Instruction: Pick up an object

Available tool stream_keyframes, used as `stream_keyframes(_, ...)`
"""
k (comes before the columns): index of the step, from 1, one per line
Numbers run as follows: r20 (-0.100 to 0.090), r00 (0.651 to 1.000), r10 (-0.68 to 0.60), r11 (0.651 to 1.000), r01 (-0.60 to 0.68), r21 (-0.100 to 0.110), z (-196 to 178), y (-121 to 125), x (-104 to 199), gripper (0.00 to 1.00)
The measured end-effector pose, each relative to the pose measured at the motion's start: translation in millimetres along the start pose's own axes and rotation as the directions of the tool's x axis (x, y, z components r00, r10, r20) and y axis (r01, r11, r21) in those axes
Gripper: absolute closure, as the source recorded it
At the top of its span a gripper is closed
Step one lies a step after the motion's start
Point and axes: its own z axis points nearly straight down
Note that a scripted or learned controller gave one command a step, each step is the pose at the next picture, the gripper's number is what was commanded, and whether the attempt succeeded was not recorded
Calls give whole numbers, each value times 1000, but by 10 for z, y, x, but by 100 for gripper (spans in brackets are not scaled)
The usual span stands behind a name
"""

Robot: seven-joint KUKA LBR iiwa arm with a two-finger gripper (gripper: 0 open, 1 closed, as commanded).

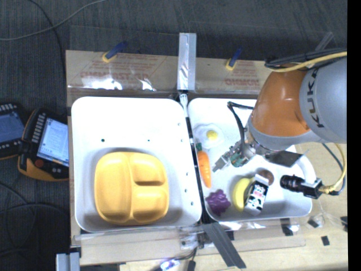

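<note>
From above the table, two white bins sit side by side: the left bin holds a yellow sectioned tray toward its near side, and the right bin holds the smaller things. The arm comes in from the right, its orange band over the right bin's far right part, and the hand hangs over the middle of that bin, pointing left. I can't make out from here how far its fingers are spread, and I see nothing held between them. A carrot lies along the bin's left wall, just left of the hand, with a fried egg toy beyond it. Nearer are a purple grape bunch, a yellow banana-like piece and a small black-and-white carton touching it.
</note>
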Motion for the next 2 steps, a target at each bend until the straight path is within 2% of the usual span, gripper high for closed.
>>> stream_keyframes(1,2,995,-104,995,104,0,-279,-21,338,100)
stream_keyframes(2,1,995,-103,995,103,-1,-365,-11,334,100)
